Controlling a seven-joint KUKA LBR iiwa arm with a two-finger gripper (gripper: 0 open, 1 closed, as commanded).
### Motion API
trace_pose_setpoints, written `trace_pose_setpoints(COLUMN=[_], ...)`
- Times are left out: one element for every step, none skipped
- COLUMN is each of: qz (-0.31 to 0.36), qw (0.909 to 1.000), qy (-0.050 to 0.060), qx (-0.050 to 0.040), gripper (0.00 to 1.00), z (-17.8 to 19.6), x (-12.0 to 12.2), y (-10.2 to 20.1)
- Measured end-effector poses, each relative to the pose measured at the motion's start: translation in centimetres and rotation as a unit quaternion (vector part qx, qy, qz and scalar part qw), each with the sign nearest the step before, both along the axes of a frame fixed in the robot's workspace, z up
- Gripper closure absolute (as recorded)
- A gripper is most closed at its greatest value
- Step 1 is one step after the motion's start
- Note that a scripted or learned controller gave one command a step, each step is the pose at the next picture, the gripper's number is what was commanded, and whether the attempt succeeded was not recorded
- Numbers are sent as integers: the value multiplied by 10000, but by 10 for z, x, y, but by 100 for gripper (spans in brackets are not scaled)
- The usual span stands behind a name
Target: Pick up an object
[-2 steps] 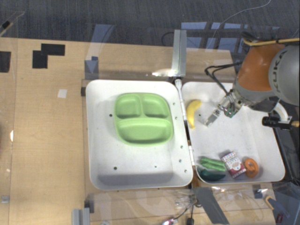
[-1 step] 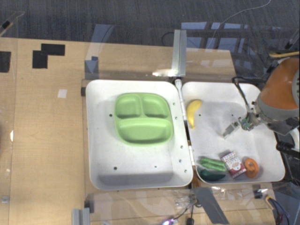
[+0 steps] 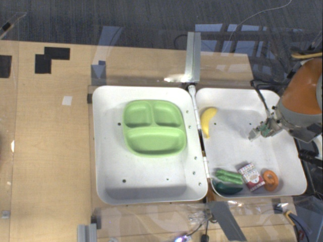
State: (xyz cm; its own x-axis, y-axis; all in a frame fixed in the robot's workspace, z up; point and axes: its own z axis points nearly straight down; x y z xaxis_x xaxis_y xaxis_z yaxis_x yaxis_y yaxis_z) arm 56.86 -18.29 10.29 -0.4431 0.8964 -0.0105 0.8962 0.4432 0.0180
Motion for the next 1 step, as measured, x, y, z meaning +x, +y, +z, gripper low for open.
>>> trace_pose_setpoints(qz=[336], qw=[9994], qy=[61], qx=[-5], gripper=[100], z=[180], x=[-9], y=[64])
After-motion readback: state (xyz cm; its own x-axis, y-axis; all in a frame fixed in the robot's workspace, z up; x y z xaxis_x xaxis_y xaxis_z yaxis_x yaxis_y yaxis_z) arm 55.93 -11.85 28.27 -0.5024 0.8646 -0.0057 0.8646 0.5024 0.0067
